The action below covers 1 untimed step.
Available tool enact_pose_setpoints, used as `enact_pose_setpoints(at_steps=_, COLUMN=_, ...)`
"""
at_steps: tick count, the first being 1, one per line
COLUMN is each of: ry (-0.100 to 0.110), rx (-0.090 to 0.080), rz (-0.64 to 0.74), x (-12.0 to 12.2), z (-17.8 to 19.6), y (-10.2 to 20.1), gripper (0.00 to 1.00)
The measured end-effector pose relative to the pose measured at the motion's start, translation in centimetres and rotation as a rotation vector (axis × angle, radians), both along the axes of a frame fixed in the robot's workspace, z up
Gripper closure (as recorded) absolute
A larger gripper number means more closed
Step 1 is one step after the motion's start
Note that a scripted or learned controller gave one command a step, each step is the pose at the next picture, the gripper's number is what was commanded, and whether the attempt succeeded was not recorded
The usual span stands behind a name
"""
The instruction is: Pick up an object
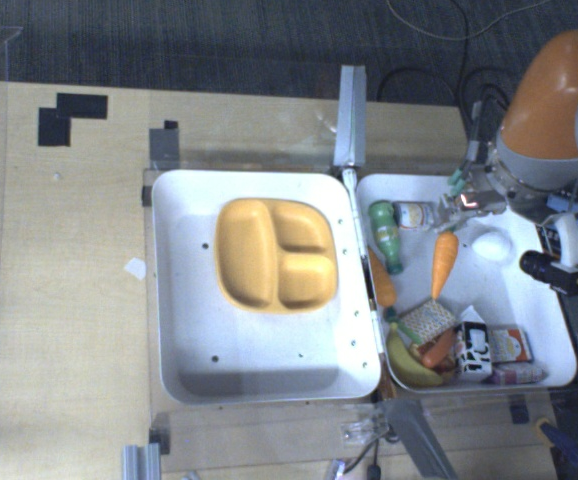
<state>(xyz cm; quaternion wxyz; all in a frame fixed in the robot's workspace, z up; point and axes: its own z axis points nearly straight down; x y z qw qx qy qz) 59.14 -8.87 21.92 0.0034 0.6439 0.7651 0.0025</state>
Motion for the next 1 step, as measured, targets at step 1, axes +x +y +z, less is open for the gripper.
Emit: enact_pose_setpoints(at_steps=1, ry=0.001, rx=0.000, rz=0.000, x=-0.03, z=-0.06, y=0.00, gripper=0.00)
